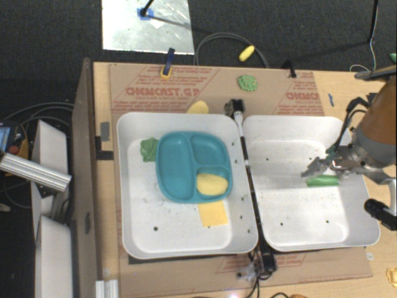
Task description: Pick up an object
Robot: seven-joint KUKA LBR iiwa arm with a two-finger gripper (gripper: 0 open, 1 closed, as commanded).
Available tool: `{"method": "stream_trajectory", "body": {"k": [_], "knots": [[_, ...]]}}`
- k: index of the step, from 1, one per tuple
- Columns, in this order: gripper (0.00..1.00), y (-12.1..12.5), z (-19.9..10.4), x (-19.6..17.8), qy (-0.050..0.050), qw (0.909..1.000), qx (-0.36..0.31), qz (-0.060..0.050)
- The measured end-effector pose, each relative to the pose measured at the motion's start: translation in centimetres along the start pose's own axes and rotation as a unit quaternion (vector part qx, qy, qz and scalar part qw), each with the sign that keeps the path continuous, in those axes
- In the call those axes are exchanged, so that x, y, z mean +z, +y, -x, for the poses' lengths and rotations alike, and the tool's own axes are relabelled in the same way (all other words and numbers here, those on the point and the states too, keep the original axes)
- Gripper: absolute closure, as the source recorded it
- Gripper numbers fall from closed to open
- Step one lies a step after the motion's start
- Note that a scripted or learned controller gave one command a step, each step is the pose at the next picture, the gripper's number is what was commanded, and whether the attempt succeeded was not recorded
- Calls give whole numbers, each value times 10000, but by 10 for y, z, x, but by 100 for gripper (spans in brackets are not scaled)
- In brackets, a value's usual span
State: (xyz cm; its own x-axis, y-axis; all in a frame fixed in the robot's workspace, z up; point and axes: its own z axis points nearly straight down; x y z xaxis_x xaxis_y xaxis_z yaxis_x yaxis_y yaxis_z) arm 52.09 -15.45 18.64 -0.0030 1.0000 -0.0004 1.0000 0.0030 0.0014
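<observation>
Grey metal and an orange band mark the arm that is seen reaching in from 3 o'clock over the right bin. Its claw is lowered to the bin's floor at the 3 o'clock side, directly above a green, stick-shaped object, which is seen lying flat just beneath the fingertips. Whether the fingers are spread or closed cannot be told from this angle, and the green piece is not seen between them.

In the left bin, a teal divided plate is set near the centre, with a yellow rounded item resting in its 5 o'clock compartment. A yellow square slice is laid on the bin floor just below the plate, at 6 o'clock, and a green leafy piece is tucked against the plate's edge at 9 o'clock.

Beyond the bins, at 12 o'clock on the cardboard-covered tabletop, a green knobbly ball, a pale yellow lump and a small yellow piece are scattered.
</observation>
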Motion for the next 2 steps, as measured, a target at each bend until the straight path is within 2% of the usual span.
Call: {"method": "stream_trajectory", "body": {"k": [1, 2], "knots": [[0, 35, 54, 101, -3, 10000, 18, -19], [100, 37, 52, 85, -6, 10000, 5, 20]]}}
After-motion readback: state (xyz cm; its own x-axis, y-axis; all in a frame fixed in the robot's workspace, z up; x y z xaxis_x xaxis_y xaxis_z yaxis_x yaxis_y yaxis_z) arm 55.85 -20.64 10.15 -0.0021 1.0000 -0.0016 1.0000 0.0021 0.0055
